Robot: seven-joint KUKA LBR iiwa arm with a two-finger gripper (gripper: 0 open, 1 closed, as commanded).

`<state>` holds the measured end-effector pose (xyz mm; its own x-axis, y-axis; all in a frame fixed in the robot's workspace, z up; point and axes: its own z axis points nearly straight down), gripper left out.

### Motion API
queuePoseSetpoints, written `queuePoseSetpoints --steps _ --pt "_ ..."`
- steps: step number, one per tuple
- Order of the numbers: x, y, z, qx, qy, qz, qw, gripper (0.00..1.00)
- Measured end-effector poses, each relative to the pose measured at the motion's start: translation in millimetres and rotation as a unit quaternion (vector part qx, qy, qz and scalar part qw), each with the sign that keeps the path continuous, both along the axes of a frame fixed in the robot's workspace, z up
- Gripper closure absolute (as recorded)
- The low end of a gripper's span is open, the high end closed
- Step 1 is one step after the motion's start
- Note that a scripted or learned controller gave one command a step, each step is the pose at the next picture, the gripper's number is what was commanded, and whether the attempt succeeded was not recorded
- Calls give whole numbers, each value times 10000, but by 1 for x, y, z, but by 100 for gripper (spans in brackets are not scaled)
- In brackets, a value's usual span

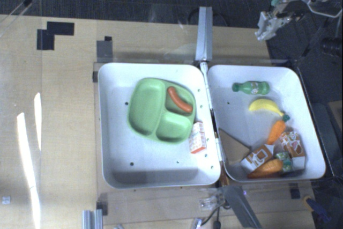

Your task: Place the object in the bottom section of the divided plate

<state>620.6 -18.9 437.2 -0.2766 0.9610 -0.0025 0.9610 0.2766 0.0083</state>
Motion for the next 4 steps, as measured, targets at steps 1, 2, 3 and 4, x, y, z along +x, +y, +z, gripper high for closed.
queuePoseSetpoints --steps 1,2,3,4 --pt "-15 -76 0 -5 4 150 9999 100" --pt "-15 -76 0 -5 4 151 9999 0" --pt "-14 -75 12 -12 -34 175 9998 100" --pt "-14 -75 12 -12 -33 176 9998 0"
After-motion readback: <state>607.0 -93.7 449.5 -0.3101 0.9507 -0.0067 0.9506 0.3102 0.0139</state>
